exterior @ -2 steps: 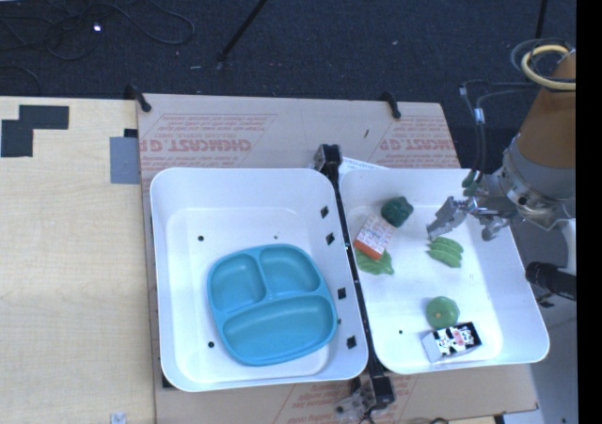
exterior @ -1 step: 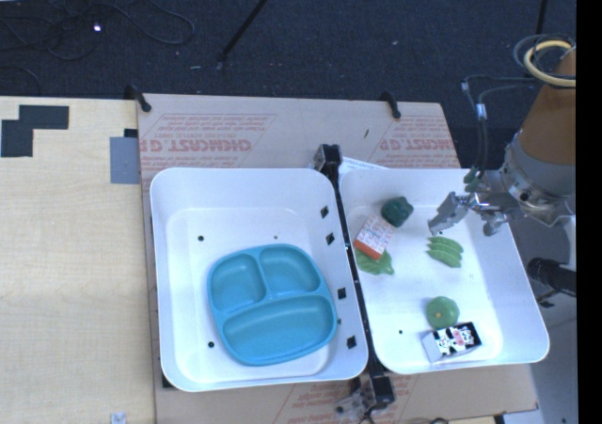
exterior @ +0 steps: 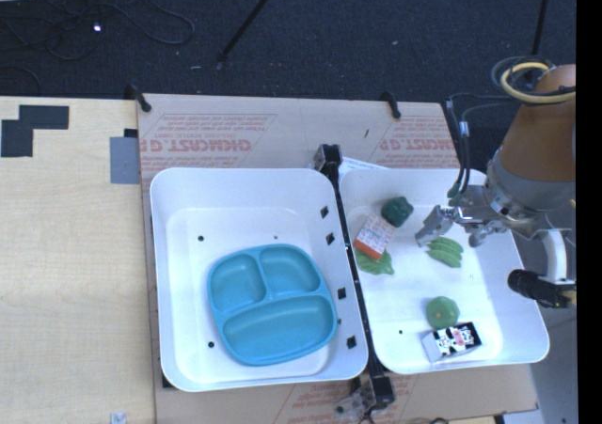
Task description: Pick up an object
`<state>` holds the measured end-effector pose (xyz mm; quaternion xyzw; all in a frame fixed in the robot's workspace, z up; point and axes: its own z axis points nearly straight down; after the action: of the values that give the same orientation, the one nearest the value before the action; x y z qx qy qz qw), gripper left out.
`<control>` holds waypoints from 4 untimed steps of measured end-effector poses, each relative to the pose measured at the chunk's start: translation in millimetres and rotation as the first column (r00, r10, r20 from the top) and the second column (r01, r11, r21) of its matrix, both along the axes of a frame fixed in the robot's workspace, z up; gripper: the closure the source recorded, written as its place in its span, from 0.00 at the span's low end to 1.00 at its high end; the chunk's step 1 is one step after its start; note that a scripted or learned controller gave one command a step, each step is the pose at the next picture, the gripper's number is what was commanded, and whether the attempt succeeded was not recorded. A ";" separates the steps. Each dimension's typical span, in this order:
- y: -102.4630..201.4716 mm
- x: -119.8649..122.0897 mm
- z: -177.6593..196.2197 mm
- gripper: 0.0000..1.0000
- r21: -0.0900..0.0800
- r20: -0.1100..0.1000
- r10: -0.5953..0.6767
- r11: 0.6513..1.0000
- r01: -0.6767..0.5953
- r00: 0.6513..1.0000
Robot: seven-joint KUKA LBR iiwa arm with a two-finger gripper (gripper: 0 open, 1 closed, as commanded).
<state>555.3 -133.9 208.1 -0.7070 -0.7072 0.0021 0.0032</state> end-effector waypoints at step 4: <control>-12.7 -1.4 -55.7 1.00 -0.002 0.010 -0.005 1.000 0.005 1.000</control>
<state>553.9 -146.6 152.4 -0.7088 -0.7054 -0.0005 -0.0010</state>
